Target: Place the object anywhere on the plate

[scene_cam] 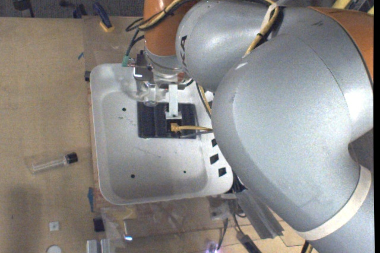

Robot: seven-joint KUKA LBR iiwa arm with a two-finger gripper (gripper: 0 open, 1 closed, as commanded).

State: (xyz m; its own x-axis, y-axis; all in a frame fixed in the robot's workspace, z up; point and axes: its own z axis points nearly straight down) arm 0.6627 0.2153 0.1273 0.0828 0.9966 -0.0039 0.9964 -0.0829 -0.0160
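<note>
Object: not identifiable, perhaps hidden under the gripper [149, 92], which hangs low over the left white bin [148, 167], jaws' state impossible to tell; with the grey arm [285, 97] covering the view's right half, placement on the plate is judged not yet done.

No legible text, label, brand or number anywhere. Small dark mark on grey arm [183, 45] shell, just beside orange band [161, 5]: blurred, unreadable. Three small black squares along right rim of bin [160, 170]: plain patches, no characters discernible.
</note>
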